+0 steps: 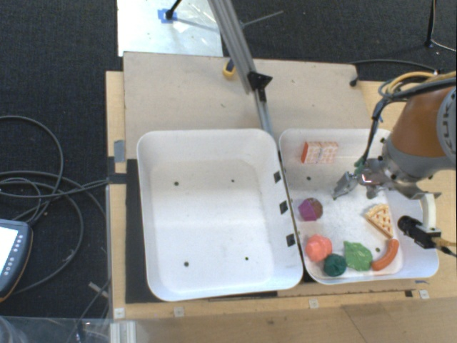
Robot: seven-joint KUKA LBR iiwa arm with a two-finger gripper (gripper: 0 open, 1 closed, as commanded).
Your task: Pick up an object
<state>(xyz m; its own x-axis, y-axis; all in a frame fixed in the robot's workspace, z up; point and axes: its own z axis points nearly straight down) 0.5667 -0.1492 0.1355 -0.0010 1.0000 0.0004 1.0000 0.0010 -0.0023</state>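
Approach step: we see the gripper [348,185] low inside the right bin [428,266], jaws apart and holding nothing. The purple ball [310,209] lies nearest, just leftward and nearer us; next, we judge, comes centring and closing.

A robotics lab: a plain board surface [186,84] stands on dark carpet [50,63], loose black cables [43,184] trail to a handheld control pendant [11,252], and a metal camera pole [235,38] rises beside two white bins [153,145].
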